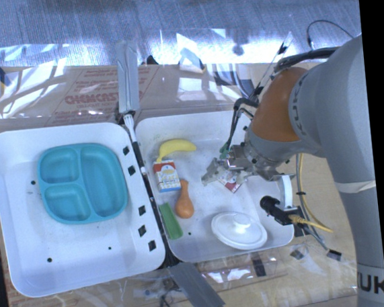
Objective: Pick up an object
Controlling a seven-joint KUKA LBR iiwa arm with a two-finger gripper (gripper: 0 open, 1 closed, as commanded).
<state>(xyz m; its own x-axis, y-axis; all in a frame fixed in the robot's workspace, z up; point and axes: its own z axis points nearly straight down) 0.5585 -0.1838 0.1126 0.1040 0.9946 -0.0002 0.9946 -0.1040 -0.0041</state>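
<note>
My gripper hangs low over the middle of the right bin, reaching in from the right. A small red and white packet lies right under its lower edge; I cannot make out whether it is gripped. To the gripper's left lie a yellow banana, a small red and white carton, and an orange gourd-shaped toy. A green stick rests along the bin's left wall. A round white dish sits near the front of the bin.
The left bin holds a teal divided plate. The arm's grey and orange body covers the right bin's right side. A black fitting with cables sits at that bin's right rim.
</note>
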